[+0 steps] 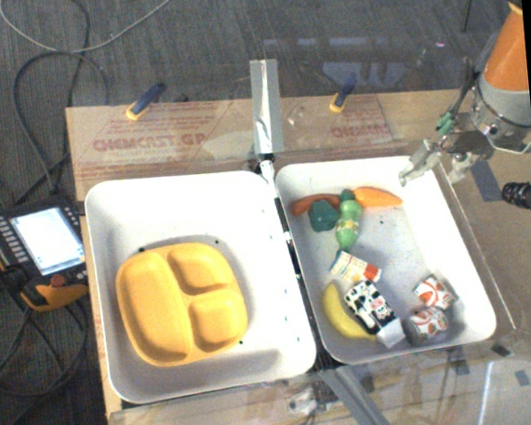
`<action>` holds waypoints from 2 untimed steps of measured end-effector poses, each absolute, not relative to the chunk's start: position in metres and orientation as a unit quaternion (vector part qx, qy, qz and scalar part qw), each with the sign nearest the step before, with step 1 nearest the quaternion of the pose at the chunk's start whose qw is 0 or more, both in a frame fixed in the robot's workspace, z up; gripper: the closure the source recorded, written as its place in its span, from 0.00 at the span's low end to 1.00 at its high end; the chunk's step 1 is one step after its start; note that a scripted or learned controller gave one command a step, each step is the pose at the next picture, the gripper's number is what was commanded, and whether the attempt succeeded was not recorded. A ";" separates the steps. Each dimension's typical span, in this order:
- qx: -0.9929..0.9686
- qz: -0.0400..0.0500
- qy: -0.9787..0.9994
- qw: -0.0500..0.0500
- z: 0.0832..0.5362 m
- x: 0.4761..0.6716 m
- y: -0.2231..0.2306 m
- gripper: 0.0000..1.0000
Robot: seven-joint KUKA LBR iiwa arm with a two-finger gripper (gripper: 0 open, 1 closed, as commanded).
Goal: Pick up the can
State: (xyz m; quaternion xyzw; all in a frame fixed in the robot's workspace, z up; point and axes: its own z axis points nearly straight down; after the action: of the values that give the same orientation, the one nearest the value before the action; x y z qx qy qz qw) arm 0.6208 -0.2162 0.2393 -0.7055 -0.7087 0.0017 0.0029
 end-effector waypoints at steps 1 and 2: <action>-0.687 0.002 -0.726 0.003 0.154 0.528 -0.223 0.00; -0.719 0.001 -0.695 0.003 0.140 0.552 -0.180 0.00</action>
State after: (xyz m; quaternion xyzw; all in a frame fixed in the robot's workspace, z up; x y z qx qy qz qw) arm 0.5520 -0.1800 0.1402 -0.7190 -0.6950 0.0012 0.0035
